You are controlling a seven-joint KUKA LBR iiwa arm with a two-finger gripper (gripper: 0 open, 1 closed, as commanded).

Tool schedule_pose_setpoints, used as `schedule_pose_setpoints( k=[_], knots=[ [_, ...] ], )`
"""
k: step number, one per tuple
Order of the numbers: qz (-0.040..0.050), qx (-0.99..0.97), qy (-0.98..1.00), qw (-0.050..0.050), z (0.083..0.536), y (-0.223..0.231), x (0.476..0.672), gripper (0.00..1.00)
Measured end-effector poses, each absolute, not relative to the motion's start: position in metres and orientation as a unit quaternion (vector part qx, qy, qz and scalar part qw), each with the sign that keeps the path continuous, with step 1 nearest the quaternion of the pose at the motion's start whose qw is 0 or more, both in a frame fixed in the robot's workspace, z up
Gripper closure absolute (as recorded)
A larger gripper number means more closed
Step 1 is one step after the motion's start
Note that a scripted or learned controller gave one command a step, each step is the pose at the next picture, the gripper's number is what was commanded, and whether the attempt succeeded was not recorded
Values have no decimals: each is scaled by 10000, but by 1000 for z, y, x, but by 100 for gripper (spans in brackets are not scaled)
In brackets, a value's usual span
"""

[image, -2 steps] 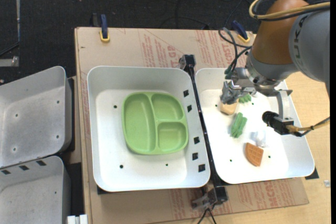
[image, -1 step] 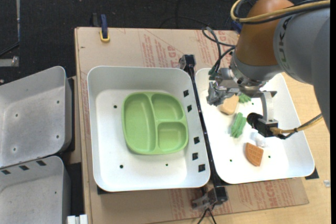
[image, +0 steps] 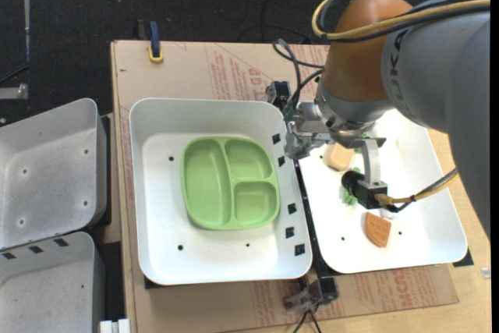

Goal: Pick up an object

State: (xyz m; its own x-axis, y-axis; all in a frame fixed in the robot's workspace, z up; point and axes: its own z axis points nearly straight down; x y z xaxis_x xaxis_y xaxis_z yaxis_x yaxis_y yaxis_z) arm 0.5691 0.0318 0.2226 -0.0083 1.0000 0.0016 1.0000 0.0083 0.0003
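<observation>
My gripper (image: 337, 138) hangs under the grey wrist, over the near-left part of the right bin (image: 437, 246). Right below it lies a small beige block (image: 339, 159), partly covered by the wrist. I cannot tell whether the gripper touches the block. Closer to the front sits a small green piece (image: 348, 197), half hidden behind the robot's own hardware. An orange wedge-shaped item (image: 378, 230) lies further forward on the bin floor.
The left bin (image: 156, 246) holds a light green divided plate (image: 231, 183). A dividing wall (image: 300, 199) with black clips separates the two bins. The arm's bulk covers the back right of the right bin. White trays (image: 47, 168) stand off the bench at left.
</observation>
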Motion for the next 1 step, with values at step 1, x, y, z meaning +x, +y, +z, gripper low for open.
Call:
schedule_pose_setpoints(
  k=[1],
  knots=[
    [9, -7043, -7099, 19, 217, 86, 543, 100]
  ],
)
